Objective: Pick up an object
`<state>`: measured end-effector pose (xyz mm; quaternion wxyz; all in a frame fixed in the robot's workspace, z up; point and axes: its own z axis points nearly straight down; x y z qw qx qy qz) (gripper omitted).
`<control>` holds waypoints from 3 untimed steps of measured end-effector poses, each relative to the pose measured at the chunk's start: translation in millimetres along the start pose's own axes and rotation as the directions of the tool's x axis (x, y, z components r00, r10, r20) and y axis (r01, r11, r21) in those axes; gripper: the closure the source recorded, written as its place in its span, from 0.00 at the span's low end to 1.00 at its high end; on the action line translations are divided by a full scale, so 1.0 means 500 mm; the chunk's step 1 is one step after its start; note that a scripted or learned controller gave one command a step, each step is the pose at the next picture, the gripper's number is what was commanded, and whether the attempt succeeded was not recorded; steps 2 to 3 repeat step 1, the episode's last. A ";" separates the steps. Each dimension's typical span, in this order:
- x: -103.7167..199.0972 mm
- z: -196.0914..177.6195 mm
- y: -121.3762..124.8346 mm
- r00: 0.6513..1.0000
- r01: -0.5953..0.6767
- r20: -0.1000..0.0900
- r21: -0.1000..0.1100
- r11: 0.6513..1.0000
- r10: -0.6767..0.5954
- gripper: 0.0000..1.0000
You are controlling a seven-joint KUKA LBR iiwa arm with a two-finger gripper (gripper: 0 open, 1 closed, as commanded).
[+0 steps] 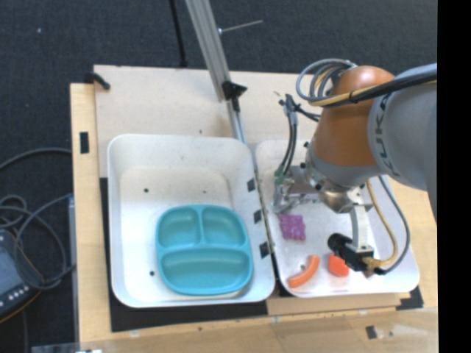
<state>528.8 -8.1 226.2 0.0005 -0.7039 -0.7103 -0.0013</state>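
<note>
In the right bin [401, 274] lie a purple knobbly object [293, 226], an orange curved carrot-like piece [304, 271] near the front wall, and a small orange-red object [338, 266] beside a black part. My gripper [284, 199] hangs low over the bin's left side, just above and left of the purple object. The bulky orange and grey wrist covers most of the bin's back half. Nothing shows between the fingers.
The left bin [132, 197] holds a teal divided plate [203, 249] at its front right. A slanted metal pole [210, 43] rises behind the bins. Black cables [15, 197] lie on the floor to the left.
</note>
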 end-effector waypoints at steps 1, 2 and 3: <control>0.096 0.004 -0.011 1.000 -0.001 0.000 0.001 1.000 0.001 1.00; 0.096 0.004 -0.011 1.000 -0.001 0.000 0.001 1.000 0.001 1.00; 0.096 0.004 -0.011 1.000 -0.001 0.000 0.001 1.000 0.001 1.00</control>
